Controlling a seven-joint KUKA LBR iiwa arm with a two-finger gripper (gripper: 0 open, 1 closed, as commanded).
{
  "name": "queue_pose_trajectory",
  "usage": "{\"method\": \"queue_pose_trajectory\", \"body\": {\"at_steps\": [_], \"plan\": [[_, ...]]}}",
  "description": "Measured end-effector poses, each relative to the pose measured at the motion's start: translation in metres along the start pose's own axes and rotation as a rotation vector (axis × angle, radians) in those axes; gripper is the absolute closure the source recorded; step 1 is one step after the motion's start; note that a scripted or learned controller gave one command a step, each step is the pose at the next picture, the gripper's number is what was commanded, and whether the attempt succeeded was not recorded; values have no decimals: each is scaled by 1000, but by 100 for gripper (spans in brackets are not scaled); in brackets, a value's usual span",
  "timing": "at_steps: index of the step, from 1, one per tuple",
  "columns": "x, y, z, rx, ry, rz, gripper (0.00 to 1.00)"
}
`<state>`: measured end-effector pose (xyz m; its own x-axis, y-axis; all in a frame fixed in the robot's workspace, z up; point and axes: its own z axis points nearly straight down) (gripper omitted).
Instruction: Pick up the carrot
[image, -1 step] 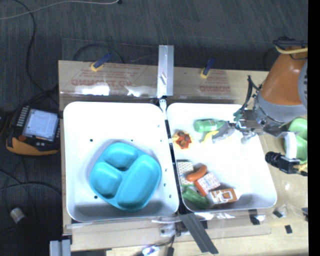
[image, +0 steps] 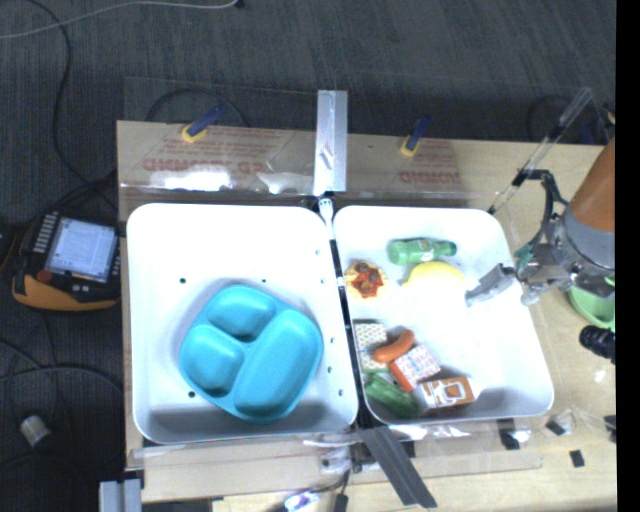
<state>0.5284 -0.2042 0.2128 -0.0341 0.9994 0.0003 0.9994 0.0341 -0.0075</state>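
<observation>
Surface: wooden surface (image: 470, 160) on dark carpet, carrying two white bins side by side; I watch from above at a slant.
Left bin: left bin (image: 160, 250) holds a blue divided tray (image: 252, 350), sitting a little askew toward the near wall.
Right bin: right bin (image: 500, 340) holds the clutter, mostly bunched along the divider side and near edge.
Carrot: I take the orange-red piece, the carrot (image: 391, 346), to be my target; it lies tilted in the pile, touching a small carton (image: 414, 368) and some green leafy pieces (image: 388, 392), so a clean approach looks tight.
Other items: a green bottle (image: 421, 249) and a lemon (image: 432, 273) rest near the far wall, apart from the pile.
Gripper: gripper (image: 490, 283) hovers over the right bin's right side, well apart from the carrot, holding nothing.
Jaws: I cannot tell whether they are spread or pressed together.
</observation>
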Motion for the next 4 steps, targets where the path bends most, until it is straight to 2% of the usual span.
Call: {"method": "queue_pose_trajectory", "body": {"at_steps": [1,2,3,4], "plan": [[3,1,-6,5,7,-5,100],[96,38,-44,1,1,139,100],[125,56,-213,-1,-5,-120,100],[199,79,-110,1,-1,-254,100]]}}
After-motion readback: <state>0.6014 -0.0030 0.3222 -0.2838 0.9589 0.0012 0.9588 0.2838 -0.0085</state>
